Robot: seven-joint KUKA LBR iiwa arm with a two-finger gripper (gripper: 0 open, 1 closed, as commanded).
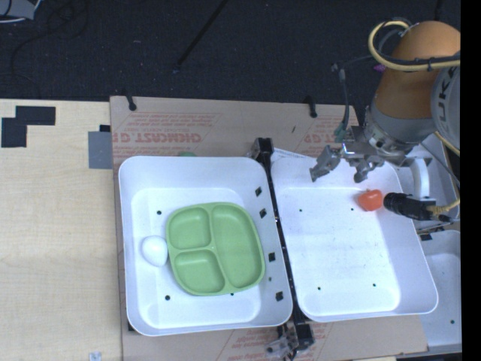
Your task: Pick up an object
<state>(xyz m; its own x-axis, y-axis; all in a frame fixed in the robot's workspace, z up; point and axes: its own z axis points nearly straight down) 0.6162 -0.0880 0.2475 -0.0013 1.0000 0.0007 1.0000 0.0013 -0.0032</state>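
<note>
Gripper (pixel 338 173), seen from above. You find its jaws spread wide apart, the two dark fingers (pixel 321 166) splayed to 9 and 3 o'clock with bare white bin floor showing between them; they have hold of nothing. The gripper hangs over the 12 o'clock edge of the right bin (pixel 346 269), and the pictures do not let you tell how high above the floor it hangs.

From the gripper, look to 4 o'clock: there lies the small red object (pixel 370 200), the one loose thing in that bin. It rests on the floor near the bin's 2 o'clock corner, near the right-hand finger but apart from it and outside the gap between the fingers.

Follow the gripper toward 1 o'clock and you meet the arm (pixel 412 89), grey below its orange band, reaching in from the right of the view.

At 9 o'clock of the right bin, touching it along a black centre seam, stands the left bin (pixel 143 194). You see in it a green divided plate (pixel 214 247) with three compartments, lying flat and filling the middle of the floor. Just beside the plate's 9 o'clock rim, touching it or nearly so, sits a white egg-shaped object (pixel 155 250).

Both bins rest on a brown cardboard sheet (pixel 195 130) with reversed red lettering.
</note>
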